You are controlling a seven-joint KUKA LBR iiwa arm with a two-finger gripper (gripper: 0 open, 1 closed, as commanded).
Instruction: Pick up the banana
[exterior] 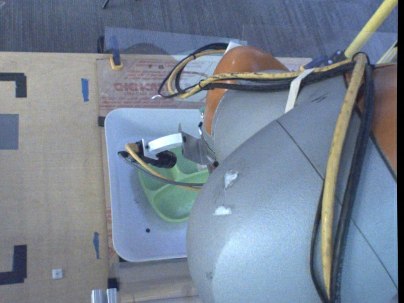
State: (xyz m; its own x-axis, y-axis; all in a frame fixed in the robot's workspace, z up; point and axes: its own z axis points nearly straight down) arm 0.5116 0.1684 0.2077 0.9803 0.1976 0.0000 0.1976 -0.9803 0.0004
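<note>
My grey arm (284,188), with its orange band (243,65), reaches in from the right and hides most of both bins. Its wrist hangs low over the left white bin (123,232). The metal body of the gripper (197,150) sits just above a pale green bowl-shaped thing (170,197) that lies in the middle of that bin. The arm and the cables cover whatever lies beneath and to the right of the gripper.
A small dark speck (148,230) lies on the bin floor near its front. The bench top (50,169) to the left is bare wood with blue tape and black markings. Yellow cables (341,144) run along the arm.
</note>
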